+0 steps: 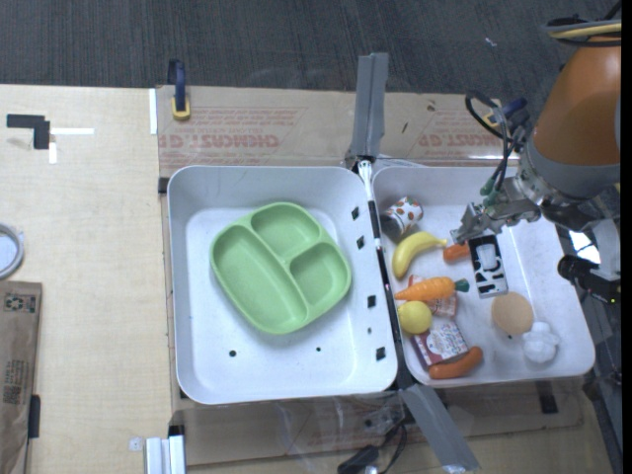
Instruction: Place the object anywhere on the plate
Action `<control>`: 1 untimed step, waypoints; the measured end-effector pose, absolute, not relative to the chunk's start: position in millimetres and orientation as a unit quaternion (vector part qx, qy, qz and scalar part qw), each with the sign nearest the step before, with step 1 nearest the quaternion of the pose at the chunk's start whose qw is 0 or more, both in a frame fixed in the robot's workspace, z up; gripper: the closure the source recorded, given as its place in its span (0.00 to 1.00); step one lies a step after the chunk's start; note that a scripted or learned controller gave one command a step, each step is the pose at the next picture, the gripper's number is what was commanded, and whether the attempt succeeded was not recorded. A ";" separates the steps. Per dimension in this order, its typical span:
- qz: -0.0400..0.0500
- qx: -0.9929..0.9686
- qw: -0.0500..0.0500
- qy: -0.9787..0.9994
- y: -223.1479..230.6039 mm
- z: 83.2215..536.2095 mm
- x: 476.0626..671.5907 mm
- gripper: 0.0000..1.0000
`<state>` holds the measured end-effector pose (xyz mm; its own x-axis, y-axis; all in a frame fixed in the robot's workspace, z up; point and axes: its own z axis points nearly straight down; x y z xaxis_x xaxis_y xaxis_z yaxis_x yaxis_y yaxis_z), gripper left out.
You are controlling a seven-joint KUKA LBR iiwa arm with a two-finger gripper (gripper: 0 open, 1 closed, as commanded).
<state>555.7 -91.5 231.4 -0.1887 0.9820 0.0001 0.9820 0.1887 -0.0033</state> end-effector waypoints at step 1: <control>0.002 -0.578 0.002 -0.816 5.3 207.2 567.4 1.00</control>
<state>567.4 5.3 207.2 -0.3314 0.9435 0.0011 0.9435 0.3314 -0.0067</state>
